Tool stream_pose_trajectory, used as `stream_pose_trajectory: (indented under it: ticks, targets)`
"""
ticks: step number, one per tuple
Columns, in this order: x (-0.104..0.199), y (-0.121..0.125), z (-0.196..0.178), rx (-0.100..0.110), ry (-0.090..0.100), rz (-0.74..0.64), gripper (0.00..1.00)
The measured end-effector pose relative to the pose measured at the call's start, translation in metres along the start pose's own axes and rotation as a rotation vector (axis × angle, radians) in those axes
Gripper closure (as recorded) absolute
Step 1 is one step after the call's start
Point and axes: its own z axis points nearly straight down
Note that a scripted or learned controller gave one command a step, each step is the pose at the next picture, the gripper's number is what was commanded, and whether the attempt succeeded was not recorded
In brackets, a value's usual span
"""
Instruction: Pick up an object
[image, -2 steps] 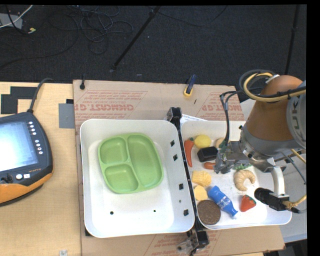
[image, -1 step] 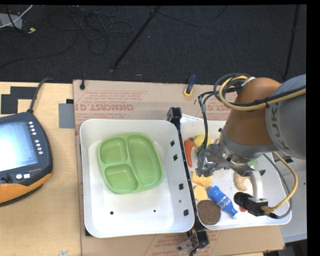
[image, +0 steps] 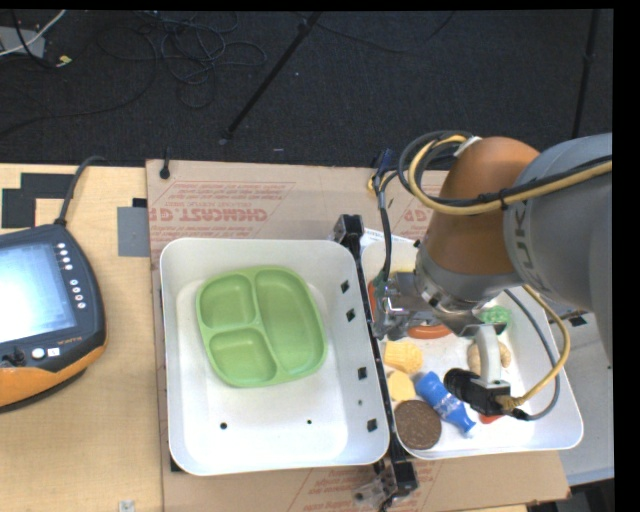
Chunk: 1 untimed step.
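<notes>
Though upside down, red print on the cardboard (image: 215, 212) seems to read CHEMCAST GP. Gripper (image: 392, 308) over right bin (image: 560, 425), grip state cannot be told; yellow object (image: 403, 357) just beside it, toward view's bottom.

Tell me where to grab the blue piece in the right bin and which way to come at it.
I'd take the blue piece across its narrow middle, coming straight down from above. It lies flat, slanting from upper left to lower right, so closing across the long sides spans least. The brown disc crowds its lower-left side; stay toward the middle.
</notes>
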Motion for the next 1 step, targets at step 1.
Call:
stream_pose_trajectory:
  ticks: [1]
  targets:
    - [0.0057,-0.0089,-0.0106,0.000,0.000,0.001,1.00]
